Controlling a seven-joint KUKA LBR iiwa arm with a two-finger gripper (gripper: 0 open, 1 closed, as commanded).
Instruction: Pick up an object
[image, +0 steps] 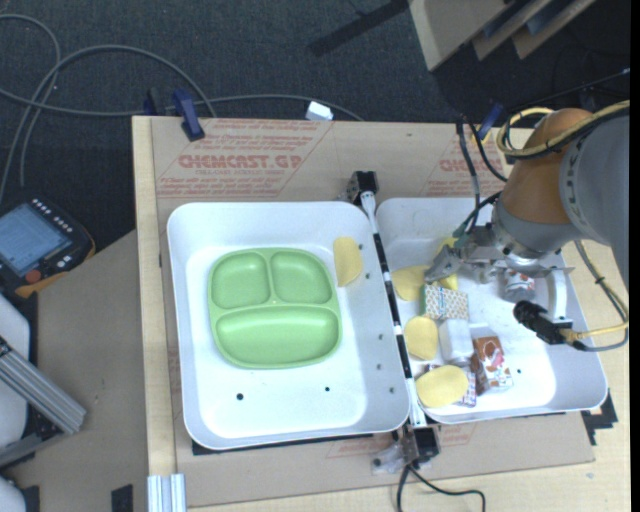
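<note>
My gripper (452, 265) hangs low over the upper left part of the right bin (575, 385), on the grey arm with its orange band (545, 170). Just below it lie a yellow piece (407, 283) and a small patterned packet (440, 300). Further toward the front sit another yellow piece (421, 338), a white block (456, 338), a brown and red packet (490, 362) and a round yellow piece (442, 386). I see nothing lifted off the bin floor.
The left bin (200, 400) holds a green divided plate (274, 306) and a pale yellow piece (347, 262) by its right wall. A black divider rail (385, 290) runs between the bins. Cables (590, 340) trail off the arm on the right.
</note>
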